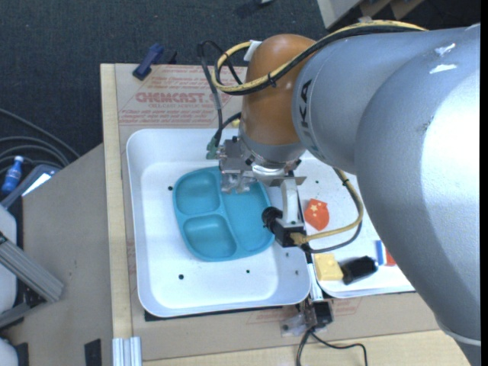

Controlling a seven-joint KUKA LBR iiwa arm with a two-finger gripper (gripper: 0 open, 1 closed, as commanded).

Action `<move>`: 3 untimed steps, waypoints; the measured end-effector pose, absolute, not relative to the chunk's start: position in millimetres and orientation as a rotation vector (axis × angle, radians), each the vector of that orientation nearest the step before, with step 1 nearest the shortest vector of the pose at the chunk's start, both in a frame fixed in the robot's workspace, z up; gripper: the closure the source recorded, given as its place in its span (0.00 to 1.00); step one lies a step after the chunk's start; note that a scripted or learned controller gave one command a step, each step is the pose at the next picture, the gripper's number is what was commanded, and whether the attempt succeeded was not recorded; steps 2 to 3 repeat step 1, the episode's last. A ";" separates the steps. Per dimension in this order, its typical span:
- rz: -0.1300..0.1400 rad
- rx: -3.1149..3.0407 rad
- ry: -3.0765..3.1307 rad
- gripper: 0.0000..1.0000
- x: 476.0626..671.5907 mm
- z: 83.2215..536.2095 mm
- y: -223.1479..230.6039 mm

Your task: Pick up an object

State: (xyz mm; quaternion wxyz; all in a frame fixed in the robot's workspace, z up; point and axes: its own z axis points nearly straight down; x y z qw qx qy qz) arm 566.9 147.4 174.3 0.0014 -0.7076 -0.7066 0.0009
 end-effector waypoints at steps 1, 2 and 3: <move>-0.001 -2.223 -2.221 1.00 611.3 260.1 93.6; -0.001 -2.223 -2.221 1.00 611.3 260.1 93.6; -0.001 -2.223 -2.221 1.00 611.3 260.1 93.6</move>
